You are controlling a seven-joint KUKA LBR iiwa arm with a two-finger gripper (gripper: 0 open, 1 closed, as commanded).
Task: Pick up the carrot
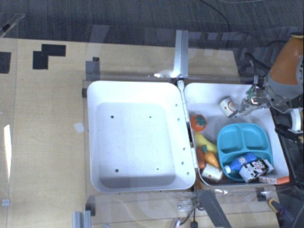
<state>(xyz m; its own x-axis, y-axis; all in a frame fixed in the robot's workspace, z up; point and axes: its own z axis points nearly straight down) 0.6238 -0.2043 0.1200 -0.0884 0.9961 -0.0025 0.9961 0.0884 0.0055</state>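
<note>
The carrot, a short orange piece, lies in the near left part of the right bin, between a yellow banana and a white cup. My gripper hangs over the far right part of the same bin, well away from the carrot and just right of a small white can. Nothing shows in its grasp.
A blue divided plate fills the right bin's middle, with a blue bottle and a small carton at its near edge. A red tomato sits by the divider. The left bin stands beside it.
</note>
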